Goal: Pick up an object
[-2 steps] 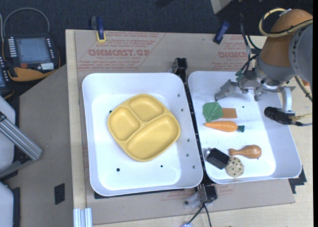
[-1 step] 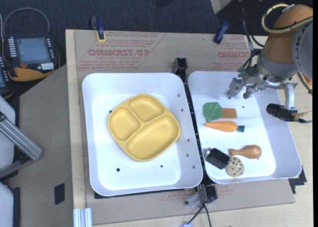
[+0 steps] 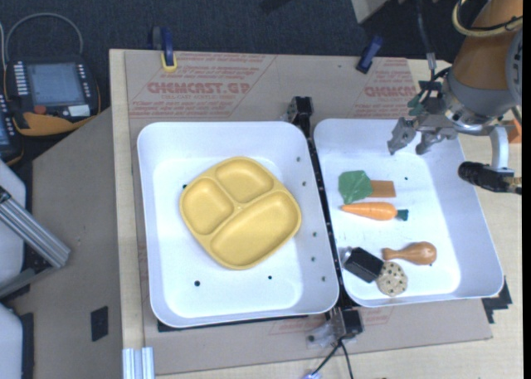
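The right white bin [image 3: 465, 228] holds several toy foods. A green leafy piece with a tan stalk [image 3: 362, 187] lies near its middle, and an orange carrot [image 3: 370, 211] rests just below it. Lower down sit a brown drumstick [image 3: 411, 253], a black block [image 3: 362, 265] and a round speckled cookie [image 3: 392, 279]. My gripper [image 3: 412, 138] hangs over the bin's upper right part, above and right of the green piece. Its two grey fingers point down and left, spread apart, with nothing between them.
In the left white bin [image 3: 158, 228] lies a yellow divided plate [image 3: 241, 211]. A black clamp [image 3: 299, 109] sits between the bins at the top. A teach pendant [image 3: 50, 91] rests off the bench at far left.
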`<state>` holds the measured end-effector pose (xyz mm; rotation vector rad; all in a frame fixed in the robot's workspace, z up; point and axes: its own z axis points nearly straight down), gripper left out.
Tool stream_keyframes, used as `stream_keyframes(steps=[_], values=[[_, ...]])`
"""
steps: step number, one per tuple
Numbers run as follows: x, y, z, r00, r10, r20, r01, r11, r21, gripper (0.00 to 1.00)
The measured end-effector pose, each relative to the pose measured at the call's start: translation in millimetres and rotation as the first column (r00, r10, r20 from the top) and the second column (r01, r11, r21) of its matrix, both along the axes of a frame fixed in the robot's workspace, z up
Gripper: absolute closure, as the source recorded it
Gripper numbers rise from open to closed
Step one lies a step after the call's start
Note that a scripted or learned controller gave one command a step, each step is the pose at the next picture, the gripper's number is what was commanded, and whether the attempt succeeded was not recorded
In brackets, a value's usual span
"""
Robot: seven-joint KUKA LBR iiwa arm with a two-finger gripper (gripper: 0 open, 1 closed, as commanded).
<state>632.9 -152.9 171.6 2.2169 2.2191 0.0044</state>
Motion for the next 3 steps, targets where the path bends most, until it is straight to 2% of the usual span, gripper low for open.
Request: stream_keyframes(steps=[1, 2, 3], values=[[8.9, 6.5, 51.4, 1.0, 0.001, -0.001, -0.001, 1.0, 0.0, 1.0], [9.8, 6.5, 84.0, 1.0, 0.0, 0.0, 0.0, 1.0, 0.0, 1.0], [16.7, 54.7, 72.3, 1.0, 0.004, -0.007, -0.004, 1.0, 0.003, 1.0]])
